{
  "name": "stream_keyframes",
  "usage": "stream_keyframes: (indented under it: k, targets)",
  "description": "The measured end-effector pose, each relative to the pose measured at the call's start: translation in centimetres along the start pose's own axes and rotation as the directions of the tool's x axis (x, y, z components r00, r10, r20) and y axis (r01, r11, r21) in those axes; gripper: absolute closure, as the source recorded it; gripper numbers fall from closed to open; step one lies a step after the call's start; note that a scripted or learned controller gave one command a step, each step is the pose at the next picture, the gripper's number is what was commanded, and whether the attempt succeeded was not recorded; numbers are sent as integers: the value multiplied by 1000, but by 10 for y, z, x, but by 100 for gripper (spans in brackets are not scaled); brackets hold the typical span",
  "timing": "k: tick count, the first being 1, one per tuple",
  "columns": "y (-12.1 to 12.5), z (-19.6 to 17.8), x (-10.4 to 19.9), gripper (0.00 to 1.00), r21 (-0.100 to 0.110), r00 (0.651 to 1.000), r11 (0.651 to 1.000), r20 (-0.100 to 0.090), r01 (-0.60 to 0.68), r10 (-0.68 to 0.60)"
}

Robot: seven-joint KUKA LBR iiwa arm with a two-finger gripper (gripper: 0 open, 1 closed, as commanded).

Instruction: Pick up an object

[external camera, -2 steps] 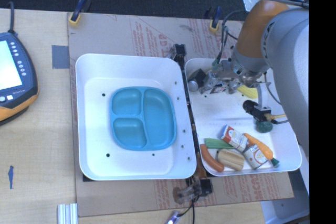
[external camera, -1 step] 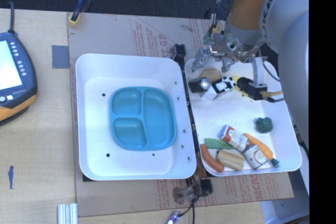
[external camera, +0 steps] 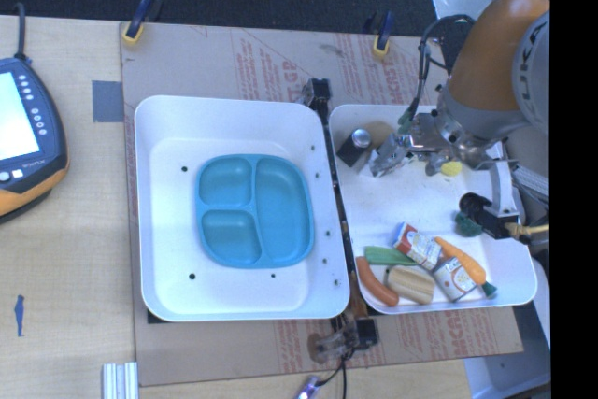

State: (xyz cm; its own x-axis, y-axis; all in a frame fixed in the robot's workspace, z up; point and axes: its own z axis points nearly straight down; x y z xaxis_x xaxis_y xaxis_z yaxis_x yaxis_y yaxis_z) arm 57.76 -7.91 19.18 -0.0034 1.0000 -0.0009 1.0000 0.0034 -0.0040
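My likeliest target is the small dark piece with a metal cap (external camera: 358,145) in the far left corner of the right bin (external camera: 523,290); no object is lifted yet, so I judge this the approach step, with the grasp ahead. The tool (external camera: 411,156) hangs low over the far part of that bin, just right of the capped piece, with a small yellow thing (external camera: 452,169) just to its right. I cannot tell from this angle whether its fingers are spread or pressed together, and I see nothing pinched between them.

Next I would need to centre over one item and come straight down. The capped piece sits close to the bin's left wall and far rim, so there is little room on those sides.

The near end is crowded: a sausage (external camera: 376,283), a bread roll (external camera: 411,285), a carrot (external camera: 462,261) and two small cartons lie touching or nearly so. A dark green piece (external camera: 472,218) lies by the right rim. The mid floor is bare, giving room to move.

The left bin (external camera: 159,201) holds a blue tray (external camera: 254,210), well apart.
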Motion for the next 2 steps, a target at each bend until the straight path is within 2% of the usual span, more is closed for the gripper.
stream_keyframes:
  k: [1, 2]
  targets:
    - [76, 84, -19, 0, -9, 1000, 1000, 1, 3, -3]
    - [81, 87, -18, 0, 4, 1000, 1000, 2, 5, -5]
